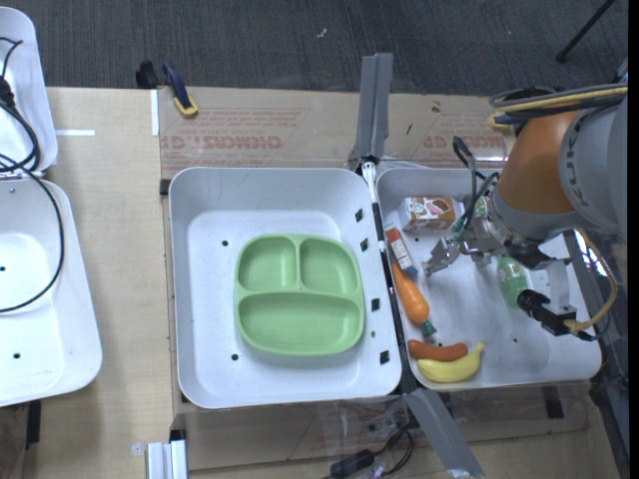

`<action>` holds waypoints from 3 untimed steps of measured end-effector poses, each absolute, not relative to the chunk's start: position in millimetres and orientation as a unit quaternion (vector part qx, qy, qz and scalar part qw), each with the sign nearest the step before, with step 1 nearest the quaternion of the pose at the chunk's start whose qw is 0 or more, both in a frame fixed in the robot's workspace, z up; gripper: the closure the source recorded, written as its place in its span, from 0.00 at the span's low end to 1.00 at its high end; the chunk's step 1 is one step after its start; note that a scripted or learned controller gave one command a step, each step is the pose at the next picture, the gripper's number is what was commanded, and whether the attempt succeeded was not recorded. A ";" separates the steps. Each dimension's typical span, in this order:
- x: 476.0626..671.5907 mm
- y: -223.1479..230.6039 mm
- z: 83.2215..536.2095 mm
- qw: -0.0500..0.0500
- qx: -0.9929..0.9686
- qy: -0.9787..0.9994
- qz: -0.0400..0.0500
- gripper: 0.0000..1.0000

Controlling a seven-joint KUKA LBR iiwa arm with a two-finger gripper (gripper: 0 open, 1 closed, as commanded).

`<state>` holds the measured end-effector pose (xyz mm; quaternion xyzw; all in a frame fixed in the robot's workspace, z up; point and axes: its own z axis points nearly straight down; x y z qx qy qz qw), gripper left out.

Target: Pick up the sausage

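Left of the gripper [440,258], the green plate [299,295] looks like smooth matt plastic inside a white bin [190,297] of smooth plastic. Below the gripper, the red sausage [437,349] and yellow banana [449,367] have a slightly glossy plastic look, while the bench [120,168] around them looks like matt wood.

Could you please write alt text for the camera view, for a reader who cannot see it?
The gripper hangs over the right bin, apart from the red sausage, which lies at the bin's near edge against a banana. A carrot, a green bottle and a packet share that bin. The left bin holds a green divided plate.
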<state>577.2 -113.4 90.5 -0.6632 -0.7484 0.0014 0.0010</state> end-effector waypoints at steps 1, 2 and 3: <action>546.4 -99.0 90.8 0.001 -0.692 -0.722 0.001 0.00; 570.0 -108.5 91.3 0.000 -0.697 -0.717 0.001 0.00; 647.4 -112.8 89.1 0.014 -0.717 -0.697 0.013 0.00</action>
